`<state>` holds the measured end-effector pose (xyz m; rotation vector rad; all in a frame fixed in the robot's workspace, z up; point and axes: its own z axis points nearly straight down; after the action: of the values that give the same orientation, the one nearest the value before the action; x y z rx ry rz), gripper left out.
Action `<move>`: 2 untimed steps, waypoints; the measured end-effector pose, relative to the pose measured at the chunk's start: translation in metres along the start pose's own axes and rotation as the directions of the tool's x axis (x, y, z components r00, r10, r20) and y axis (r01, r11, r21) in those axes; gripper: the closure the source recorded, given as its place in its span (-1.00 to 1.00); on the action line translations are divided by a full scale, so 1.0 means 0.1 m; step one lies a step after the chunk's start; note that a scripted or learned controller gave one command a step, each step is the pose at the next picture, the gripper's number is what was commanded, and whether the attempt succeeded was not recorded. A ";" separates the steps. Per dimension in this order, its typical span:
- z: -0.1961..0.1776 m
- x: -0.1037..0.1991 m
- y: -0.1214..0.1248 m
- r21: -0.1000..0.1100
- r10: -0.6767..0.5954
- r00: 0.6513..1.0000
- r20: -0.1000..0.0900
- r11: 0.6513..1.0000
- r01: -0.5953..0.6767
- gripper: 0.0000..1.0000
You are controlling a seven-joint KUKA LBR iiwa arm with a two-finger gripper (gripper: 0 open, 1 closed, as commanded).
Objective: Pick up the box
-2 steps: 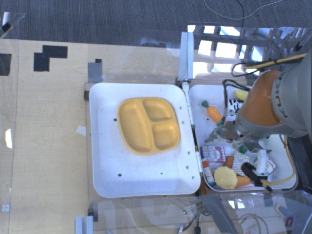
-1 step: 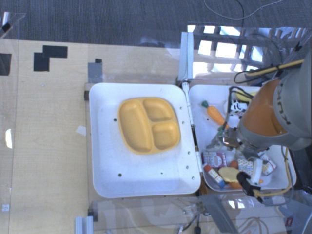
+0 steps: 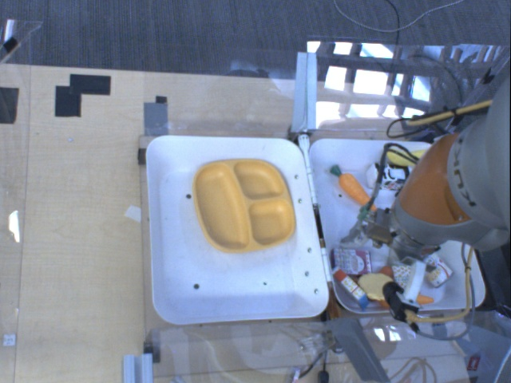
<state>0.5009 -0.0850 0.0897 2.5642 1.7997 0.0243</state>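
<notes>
**Arm low over the crowded right bin**

The left bin point(image 3: 168, 214) holds a yellow divided tray point(image 3: 243, 204); the right bin point(image 3: 323, 162) holds a toy carrot point(image 3: 352, 187) and small clutter; the box point(image 3: 351, 259), a small carton, lies near its front-left corner, just beside the gripper point(image 3: 382, 234); whether that gripper grips anything I cannot tell.

Left bin point(image 3: 172, 294): yellow plate point(image 3: 243, 203) occupying centre, margins lying open. Right bin point(image 3: 477, 282): clutter and arm point(image 3: 447, 190) crowding it.
</notes>
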 end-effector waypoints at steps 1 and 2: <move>0.00 0.00 -0.03 -0.007 0.009 1.000 0.001 1.000 -0.009 -1.00; -0.01 -0.03 -0.05 -0.006 -0.036 0.999 0.001 0.999 0.036 -1.00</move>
<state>0.4948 -0.0860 0.0902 2.5270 1.8420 0.0277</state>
